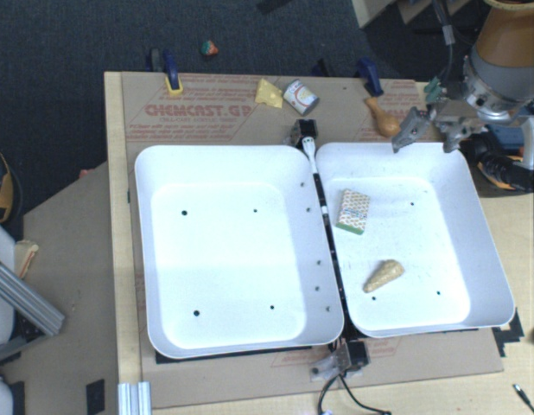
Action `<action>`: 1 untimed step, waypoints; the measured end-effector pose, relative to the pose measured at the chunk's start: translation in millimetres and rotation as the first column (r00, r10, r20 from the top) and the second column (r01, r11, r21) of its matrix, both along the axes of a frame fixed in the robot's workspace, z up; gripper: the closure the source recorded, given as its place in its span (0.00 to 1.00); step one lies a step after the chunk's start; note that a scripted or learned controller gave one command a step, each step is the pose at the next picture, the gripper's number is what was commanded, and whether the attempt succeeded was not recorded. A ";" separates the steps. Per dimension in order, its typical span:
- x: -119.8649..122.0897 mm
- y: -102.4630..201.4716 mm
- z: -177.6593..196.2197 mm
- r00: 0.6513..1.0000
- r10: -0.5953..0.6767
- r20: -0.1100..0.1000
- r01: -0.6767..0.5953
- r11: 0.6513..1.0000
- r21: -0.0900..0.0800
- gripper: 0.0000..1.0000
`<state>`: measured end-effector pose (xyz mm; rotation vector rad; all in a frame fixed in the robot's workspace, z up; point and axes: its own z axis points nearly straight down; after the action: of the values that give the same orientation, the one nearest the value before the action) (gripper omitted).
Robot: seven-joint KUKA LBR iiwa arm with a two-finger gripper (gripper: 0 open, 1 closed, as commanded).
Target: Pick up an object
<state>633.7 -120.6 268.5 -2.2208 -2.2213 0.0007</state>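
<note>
The right bin (474, 232) holds two objects. A small block with a dotted green and white pattern (354, 211) lies near its left wall. A tan wedge-shaped piece (384, 275) lies closer to the front. My gripper (429, 137) hangs over the bin's back rim at the upper right, well above and behind both objects. Its two dark fingers (407, 134) are spread apart and open, with nothing between them.
The left bin (155, 232) sits beside the right one. Behind the bins, on the cardboard, lie a yellow piece (269, 94), a small white and grey object (300, 97) and an orange-brown object (384, 118). Blue clamps (172, 72) hold the board's back edge.
</note>
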 end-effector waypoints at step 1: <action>34.0 22.9 -136.4 1.000 0.003 0.000 -0.003 1.000 0.001 0.00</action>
<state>667.8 -97.8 132.2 -2.2170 -2.2237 -0.0007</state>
